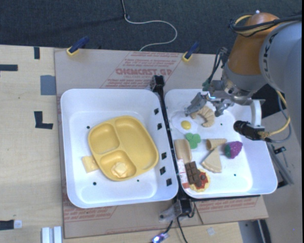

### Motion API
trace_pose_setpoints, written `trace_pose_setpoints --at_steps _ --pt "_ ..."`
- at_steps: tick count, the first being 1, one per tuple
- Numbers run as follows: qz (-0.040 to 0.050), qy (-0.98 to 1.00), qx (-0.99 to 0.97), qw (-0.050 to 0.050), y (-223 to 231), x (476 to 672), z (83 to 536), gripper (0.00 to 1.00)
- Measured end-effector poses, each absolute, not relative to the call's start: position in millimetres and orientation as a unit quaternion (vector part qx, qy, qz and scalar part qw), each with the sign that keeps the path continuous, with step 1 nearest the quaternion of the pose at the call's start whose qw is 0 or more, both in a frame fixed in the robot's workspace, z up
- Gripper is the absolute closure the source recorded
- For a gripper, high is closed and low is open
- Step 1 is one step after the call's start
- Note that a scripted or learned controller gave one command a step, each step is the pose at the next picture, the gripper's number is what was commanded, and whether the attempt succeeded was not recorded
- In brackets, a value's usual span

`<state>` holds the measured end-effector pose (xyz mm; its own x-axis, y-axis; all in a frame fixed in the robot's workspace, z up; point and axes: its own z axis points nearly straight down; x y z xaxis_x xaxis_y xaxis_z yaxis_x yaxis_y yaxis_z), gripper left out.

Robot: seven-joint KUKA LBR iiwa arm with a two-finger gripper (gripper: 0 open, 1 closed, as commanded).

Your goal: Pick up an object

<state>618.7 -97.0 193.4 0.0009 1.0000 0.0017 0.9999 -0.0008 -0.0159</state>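
My gripper (208, 107) hangs over the back of the right bin (263, 184), its two grey fingers spread open. Just below and between them lies a tan croissant (207, 117); nothing is held. Further toy foods lie in this bin: a fried egg (186, 125), a green vegetable (193, 139), a bread roll (182, 150), a chocolate bar (192, 172), a pizza slice (202, 182), a sandwich wedge (213, 161), a tan piece (216, 143) and purple grapes (233, 149).
The left bin (76, 130) bears a yellow divided tray (122, 142) with a pale yellow piece (120, 169) in its front compartment. A yellow cracker (89, 163) lies beside the tray. The black hinge wall (164, 130) separates the bins.
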Motion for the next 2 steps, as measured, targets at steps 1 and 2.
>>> trace_pose_setpoints --at_steps 1,2 --pt "0.0005 -0.708 -0.706 0.001 -97 621.8 202 0.0" --pt "0.0024 -0.708 -0.707 0.002 -101 620.5 138 0.0"
